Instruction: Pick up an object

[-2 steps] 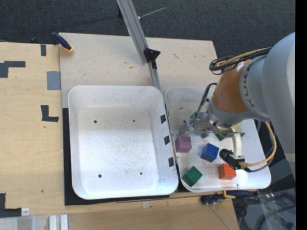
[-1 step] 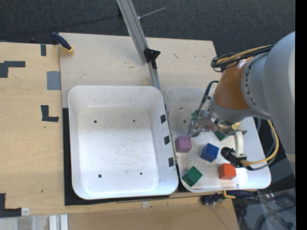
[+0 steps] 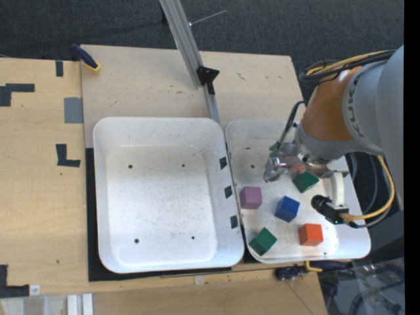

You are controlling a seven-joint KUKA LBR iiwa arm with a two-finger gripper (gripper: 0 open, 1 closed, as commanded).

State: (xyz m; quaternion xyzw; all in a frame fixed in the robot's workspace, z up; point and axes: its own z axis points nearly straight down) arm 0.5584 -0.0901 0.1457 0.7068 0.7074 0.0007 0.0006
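Blocks sit in the right bin [image 3: 262, 133], five of them: purple cube [image 3: 251, 197] near the bin's left-center, blue cube [image 3: 287, 209] just right of it and a bit lower, dark green cube [image 3: 264, 241] at the lower left near the rim, orange cube [image 3: 311, 234] at lower right, and a 2nd green block [image 3: 305, 181] up by the arm's wrist, tilted, w/ a bit of red showing at its top edge. All blocks lie apart from each other; purple & blue are the closest pair. Gripper [image 3: 274, 169] is low in the bin's upper-middle area, above and right of the purple cube and just left of the tilted green block. Can't tell the gripper's state: the metal tip is small & blurred, and nothing is clearly seen in it. Arm [image 3: 338, 113] comes in from the right, orange band over grey body, covering the bin's upper right corner; cables trail along the right side. Left bin [image 3: 157, 126] sits alongside, rims touching the right bin's. Both rest on a wooden bench [image 3: 131, 77]; a grey metal bar [image 3: 184, 35] runs diagonally from the top edge down to the gap between bins.
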